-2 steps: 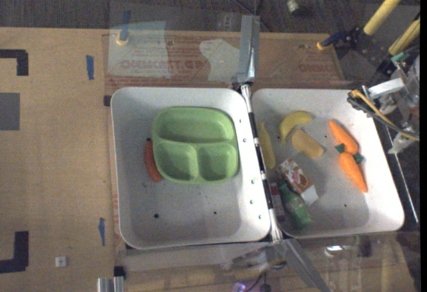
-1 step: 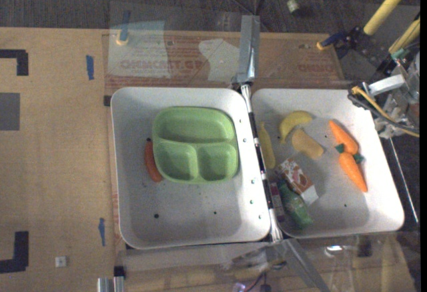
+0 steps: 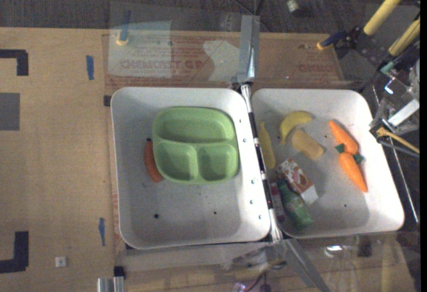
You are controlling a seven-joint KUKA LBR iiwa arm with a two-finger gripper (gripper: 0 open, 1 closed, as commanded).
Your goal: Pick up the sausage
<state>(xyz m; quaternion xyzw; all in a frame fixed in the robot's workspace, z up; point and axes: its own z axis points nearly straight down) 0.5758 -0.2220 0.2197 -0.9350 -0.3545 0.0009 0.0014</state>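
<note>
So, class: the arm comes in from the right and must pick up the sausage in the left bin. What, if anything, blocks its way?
The sausage lies tight against the left edge of the green plate, so the plate stands between it and the right side. From above, nothing covers it.

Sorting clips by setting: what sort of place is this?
Probably a robotics lab bench, not a kitchen: two white bins sit on a taped board over carpet, holding toy food such as carrots and a sausage beside a green divided plate.
</note>
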